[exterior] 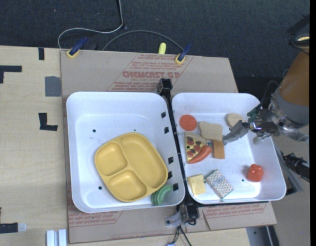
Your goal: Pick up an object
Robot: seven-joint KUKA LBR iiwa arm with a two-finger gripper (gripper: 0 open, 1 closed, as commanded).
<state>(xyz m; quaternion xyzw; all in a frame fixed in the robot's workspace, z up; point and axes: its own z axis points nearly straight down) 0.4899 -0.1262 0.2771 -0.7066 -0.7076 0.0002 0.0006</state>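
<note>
Gripper (235,132) hangs low in the right bin (265,191), near its far right corner; fingers too dark and blurred, cannot tell whether they are spread or closed, and nothing visibly held. Nearest candidates: tan bread slice (211,130) and brown block (218,149) just beside the tip, pizza slice (196,148) beyond. Risk, as a judgement: items crowd together, so a descent may nudge the bread or clip two pieces. Red ball (254,172) by the near right corner sits apart, could roll. Yellow tray (130,166) fills the left bin (76,137).
</note>
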